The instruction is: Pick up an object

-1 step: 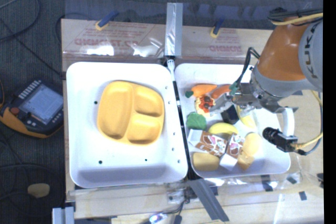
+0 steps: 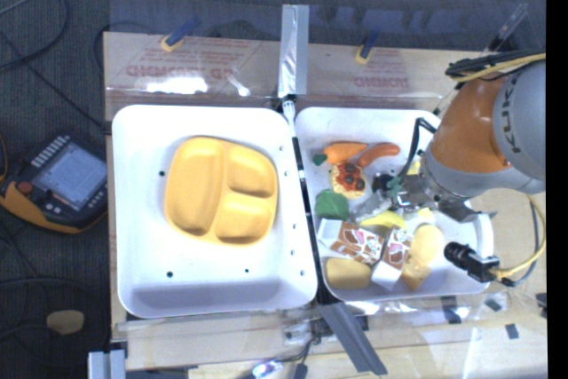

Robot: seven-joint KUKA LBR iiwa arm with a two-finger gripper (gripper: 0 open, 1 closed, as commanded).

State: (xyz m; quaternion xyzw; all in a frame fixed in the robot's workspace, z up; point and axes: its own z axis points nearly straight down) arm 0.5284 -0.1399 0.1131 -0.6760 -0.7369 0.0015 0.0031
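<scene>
A handheld control pendant (image 2: 60,182) lies on the floor at far left. On the bench, 2 white bins sit side by side: the left bin (image 2: 142,280) holds 1 yellow sectioned tray (image 2: 222,189). The right bin (image 2: 306,133) is crowded with toy food: a carrot (image 2: 343,152), a sausage (image 2: 380,152), a pizza slice (image 2: 348,178), a green piece (image 2: 332,206), printed cartons (image 2: 362,244) and a pale pear (image 2: 424,246). The gripper (image 2: 395,189) reaches among them; whether its jaws are open or closed cannot be made out.
</scene>
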